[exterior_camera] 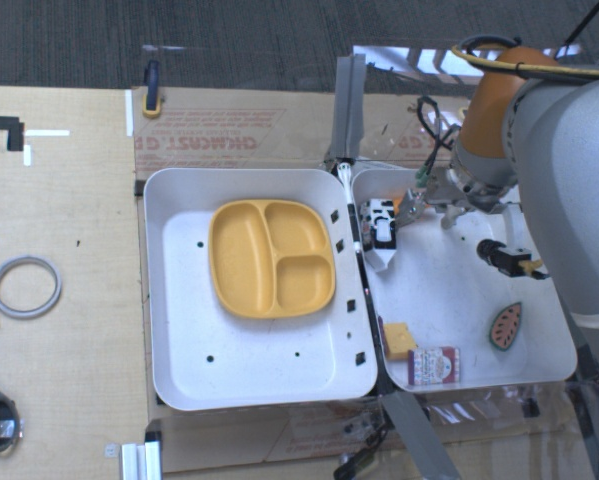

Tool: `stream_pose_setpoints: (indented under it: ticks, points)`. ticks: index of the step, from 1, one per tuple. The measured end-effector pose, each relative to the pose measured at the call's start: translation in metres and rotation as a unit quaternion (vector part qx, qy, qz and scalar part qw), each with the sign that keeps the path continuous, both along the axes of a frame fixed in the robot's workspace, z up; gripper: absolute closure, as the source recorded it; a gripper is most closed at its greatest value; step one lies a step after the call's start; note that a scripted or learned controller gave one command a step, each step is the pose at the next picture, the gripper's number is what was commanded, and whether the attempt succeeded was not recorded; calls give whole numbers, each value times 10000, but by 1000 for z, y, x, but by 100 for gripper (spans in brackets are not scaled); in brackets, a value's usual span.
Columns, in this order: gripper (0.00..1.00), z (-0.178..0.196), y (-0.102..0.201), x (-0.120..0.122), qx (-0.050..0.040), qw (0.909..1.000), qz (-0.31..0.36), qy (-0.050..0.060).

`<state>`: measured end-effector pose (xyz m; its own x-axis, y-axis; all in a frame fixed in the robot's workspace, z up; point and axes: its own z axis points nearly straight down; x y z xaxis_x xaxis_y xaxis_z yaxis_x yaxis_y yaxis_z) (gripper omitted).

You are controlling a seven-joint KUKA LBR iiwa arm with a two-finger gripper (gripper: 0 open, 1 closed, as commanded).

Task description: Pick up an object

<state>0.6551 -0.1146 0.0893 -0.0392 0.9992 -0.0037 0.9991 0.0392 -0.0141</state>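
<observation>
Four things lie in the right bin; we cannot tell the hand's state, so lower squarely.

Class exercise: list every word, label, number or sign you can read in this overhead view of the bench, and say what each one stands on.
Red print on the brown cardboard behind the left bin: upside down and blurred; no word can be read for certain.
Red and white packet in the right bin: print too small to read.
Black and white item by the divider: markings illegible.
</observation>
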Motion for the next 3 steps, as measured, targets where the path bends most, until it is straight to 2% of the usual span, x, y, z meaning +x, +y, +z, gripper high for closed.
stream_pose_setpoints:
  ticks: [1,2,3]
  points:
    - [0,103,25,4,11,9987,506,-74]
    - [0,59,9,4,8,9999,-114,-62]
    - [0,3,13,3,-7,9997,-242,-67]
